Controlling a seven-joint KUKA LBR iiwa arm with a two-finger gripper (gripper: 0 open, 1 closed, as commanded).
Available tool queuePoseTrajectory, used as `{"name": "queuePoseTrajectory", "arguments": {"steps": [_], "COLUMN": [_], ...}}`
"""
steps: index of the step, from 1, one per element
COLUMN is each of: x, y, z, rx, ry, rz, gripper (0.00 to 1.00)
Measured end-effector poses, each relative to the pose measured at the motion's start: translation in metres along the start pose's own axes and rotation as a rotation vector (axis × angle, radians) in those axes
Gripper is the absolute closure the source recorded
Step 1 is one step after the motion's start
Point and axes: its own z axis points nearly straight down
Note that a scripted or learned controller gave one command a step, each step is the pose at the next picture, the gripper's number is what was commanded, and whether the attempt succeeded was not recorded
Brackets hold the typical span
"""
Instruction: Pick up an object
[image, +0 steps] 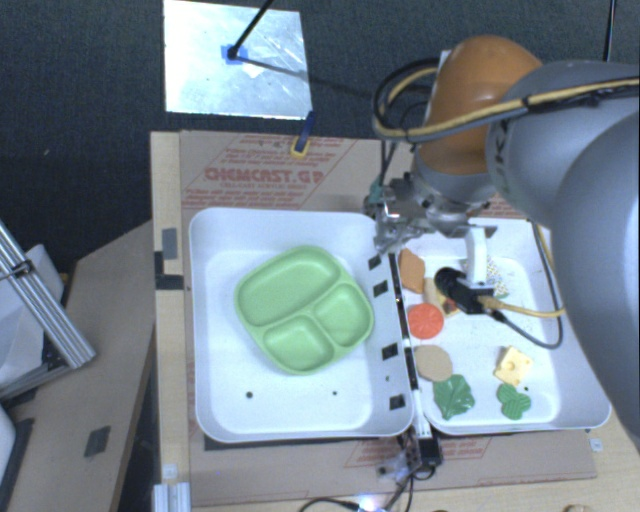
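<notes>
The gripper (390, 235) hangs over the far left corner of the right bin (478, 378), close to the wall it shares with the left bin (215, 260). The closest candidate, an orange wedge (411, 270), lies just near and slightly right of it, long axis running roughly far to near, with a red disc (425, 320) further toward the near side. The arm (560, 130) reaches in from the right with the wrist pointing steeply down; whether the gripper is spread or closed up cannot be made out, and nothing is seen held in it.
</notes>
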Motion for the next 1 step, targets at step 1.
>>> {"name": "queuePoseTrajectory", "arguments": {"steps": [1], "x": [-0.0048], "y": [0.0047], "z": [0.0], "rx": [0.0], "ry": [-0.001], "rz": [0.003], "gripper": [1.0]}}
